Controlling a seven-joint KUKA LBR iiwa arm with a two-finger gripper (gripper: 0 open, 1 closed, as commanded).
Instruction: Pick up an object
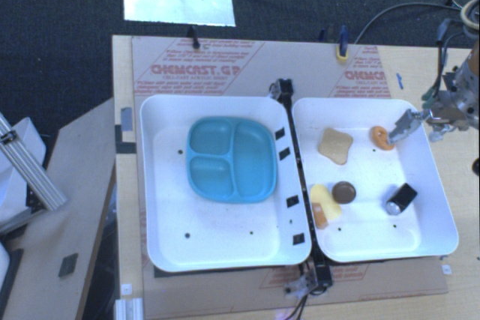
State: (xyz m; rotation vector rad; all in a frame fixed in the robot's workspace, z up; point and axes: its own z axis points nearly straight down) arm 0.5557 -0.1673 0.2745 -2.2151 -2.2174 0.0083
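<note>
Beside the fingertips, the right bin is being entered by the gripper; finger spread cannot be told. An orange ring is being approached, lying just left of them. Approach step judged; descent and closure are being called for.

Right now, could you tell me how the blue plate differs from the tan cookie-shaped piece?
The blue plate lies in the left bin; the tan piece lies in the right bin. The plate is far larger than the tan piece. The plate is split into three compartments, while the tan piece is a plain wavy-edged slab. Both lie flat, apart from other things.
</note>
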